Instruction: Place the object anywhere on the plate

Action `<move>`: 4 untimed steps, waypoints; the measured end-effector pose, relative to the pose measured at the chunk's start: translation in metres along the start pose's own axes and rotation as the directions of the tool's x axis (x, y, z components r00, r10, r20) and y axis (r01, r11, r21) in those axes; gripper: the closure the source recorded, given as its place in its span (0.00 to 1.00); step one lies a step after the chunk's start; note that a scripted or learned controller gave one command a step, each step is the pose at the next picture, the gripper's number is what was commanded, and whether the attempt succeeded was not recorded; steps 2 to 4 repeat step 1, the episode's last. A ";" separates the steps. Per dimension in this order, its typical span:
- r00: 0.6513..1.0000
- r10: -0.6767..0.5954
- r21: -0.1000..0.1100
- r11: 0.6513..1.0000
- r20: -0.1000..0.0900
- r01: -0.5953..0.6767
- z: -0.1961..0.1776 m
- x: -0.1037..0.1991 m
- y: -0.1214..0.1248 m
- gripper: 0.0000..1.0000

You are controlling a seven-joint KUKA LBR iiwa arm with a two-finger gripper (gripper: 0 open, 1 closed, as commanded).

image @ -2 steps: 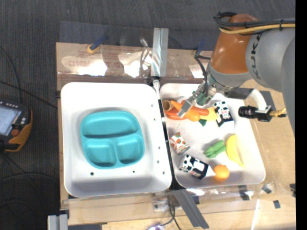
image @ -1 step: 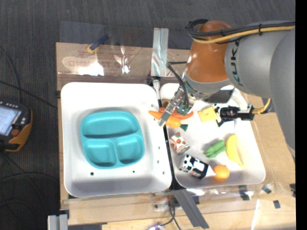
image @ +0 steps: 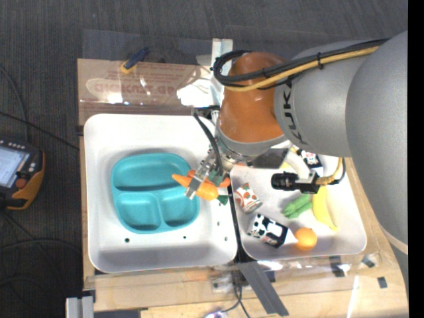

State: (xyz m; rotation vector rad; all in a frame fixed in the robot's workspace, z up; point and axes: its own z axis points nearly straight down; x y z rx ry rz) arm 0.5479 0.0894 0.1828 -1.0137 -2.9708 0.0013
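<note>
I see the carrot (image: 202, 186), an orange toy, pinched between the fingers of the gripper (image: 199, 181), hanging over the right edge of the teal plate (image: 149, 191). Its narrow end pokes out over the plate's rim while the thicker end sits toward the wall between the two bins. From this slanted angle I can't tell how high it is above the plate, or whether it already touches the rim.

The plate is a divided one with three compartments, lying in the left bin (image: 99, 244). The carrot is above the boundary between plate and bin floor, not over the middle of any compartment.

That is my worry. If I let go here, I judge the carrot could land on the raised rim, tip outward and roll onto the bin floor beside the plate. A short move leftward, over the large upper compartment, would make the drop safer. The grip also looks off-centre, so the carrot may swing as it is released.

In the right bin (image: 358, 237) lie a banana (image: 322, 211), a green vegetable (image: 297, 206), an orange (image: 305, 238), a cow-patterned carton (image: 267, 229) and a small strawberry carton (image: 246, 197), all well clear of the work.
</note>
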 end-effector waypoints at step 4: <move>1.000 0.000 0.000 1.000 0.000 0.000 0.000 0.000 0.000 0.00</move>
